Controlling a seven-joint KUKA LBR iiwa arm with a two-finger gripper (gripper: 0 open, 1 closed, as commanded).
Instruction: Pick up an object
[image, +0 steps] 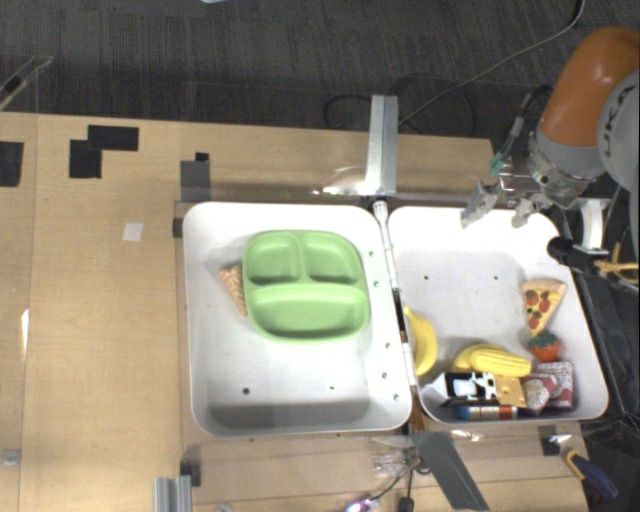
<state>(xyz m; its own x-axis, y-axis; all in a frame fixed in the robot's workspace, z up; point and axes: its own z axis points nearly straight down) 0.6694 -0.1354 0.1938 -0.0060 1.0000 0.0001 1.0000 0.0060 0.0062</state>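
My gripper (499, 208) hangs over the far edge of the right bin (470, 280), its two fingers spread apart and nothing between them. The objects lie well below it in the view, along the bin's near side: a pizza-slice toy (542, 302), a yellow banana (423, 342), a second yellow piece (492, 360), a small red and green toy (545, 347), and a black-and-white item (470, 385) among other small things in the near corner.
The left bin (215, 390) holds a green divided plate (303, 284) with a tan waffle-like piece (233, 288) tucked at its left edge. A metal post (383, 145) stands behind the rim between the bins. Cables run at the right.
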